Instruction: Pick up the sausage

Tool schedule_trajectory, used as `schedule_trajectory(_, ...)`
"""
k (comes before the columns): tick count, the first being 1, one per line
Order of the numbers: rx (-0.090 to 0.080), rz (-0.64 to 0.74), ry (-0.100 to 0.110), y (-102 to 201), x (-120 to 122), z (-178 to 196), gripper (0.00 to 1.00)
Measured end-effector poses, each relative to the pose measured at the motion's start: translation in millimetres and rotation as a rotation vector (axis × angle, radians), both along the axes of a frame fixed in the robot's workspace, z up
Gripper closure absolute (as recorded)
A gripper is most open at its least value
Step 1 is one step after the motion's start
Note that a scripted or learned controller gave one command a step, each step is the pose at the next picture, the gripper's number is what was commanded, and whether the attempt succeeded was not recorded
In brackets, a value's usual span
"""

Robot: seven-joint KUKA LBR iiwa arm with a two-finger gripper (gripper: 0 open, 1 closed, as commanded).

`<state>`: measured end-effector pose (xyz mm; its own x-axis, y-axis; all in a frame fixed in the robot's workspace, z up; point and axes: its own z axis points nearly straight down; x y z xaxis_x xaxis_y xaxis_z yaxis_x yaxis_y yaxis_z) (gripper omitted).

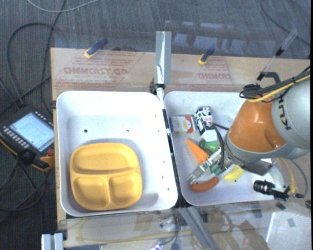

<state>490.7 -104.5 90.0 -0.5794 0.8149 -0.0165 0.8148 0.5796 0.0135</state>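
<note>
The sausage [205,185], a short reddish-orange link, lies near the front edge of the right bin [219,102]. My gripper [198,176] comes down at a slant from the arm's orange band [255,126]. Its tip sits at the sausage's left end, just above it or touching it. The sausage rests on the bin floor and is not lifted.
An orange carrot [196,150] and a green piece [211,144] lie just behind the gripper. A small carton [181,124] and a black-and-white item [203,117] sit further back. A yellow piece [233,174] lies to the sausage's right. The left bin [94,108] holds a yellow divided plate [105,175].
</note>
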Motion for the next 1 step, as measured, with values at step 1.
schedule_trajectory(1, -0.008, 0.427, 0.0, 1.2, 0.9, 0.3, 0.0)
